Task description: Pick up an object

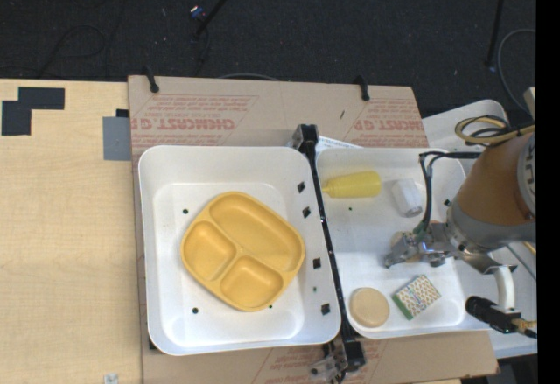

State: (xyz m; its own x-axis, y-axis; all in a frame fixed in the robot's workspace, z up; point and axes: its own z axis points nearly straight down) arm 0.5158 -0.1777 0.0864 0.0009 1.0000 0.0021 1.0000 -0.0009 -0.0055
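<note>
Patterned block [417, 295] lies in right bin [378, 198], just below gripper [407, 251]; tan disc [369, 307] beside it, yellow bottle [352, 185] farther up. Gripper low over bin floor, finger opening cannot tell, nothing seen held. Judged step: approach before grasp. Next: settle over block, close

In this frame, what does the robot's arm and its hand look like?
The arm enters from the right as a thick rounded body, with an orange-brown band above a grey wrist section. A thin black cable loops beside it toward the wrist. The hand is small, made of bare grey metal with darker parts, much slimmer than the arm. No lettering or markings can be made out on it.
</note>
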